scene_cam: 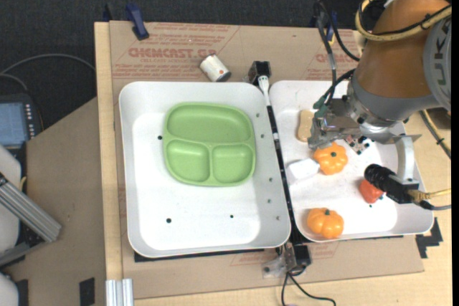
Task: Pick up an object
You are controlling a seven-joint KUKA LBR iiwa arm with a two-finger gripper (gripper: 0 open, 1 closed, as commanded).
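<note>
In the right bin (409, 226), my gripper (326, 134) hangs low over the back half, right behind a small orange pumpkin (331, 160) and close above it. A pale tan piece (305, 125) lies just left of the gripper. A second orange pumpkin (325, 223) sits near the bin's front edge. A white piece (302, 169) lies left of the first pumpkin. A red object (368, 192) peeks out on the right, partly hidden by the robot's own parts.
The left bin (143, 218) holds a green divided plate (210, 143). A small white cylinder (214, 68) and a black clip (259, 72) rest on the cardboard behind the bins. The arm's large orange-and-grey body (401, 54) looms over the right bin's back right.
</note>
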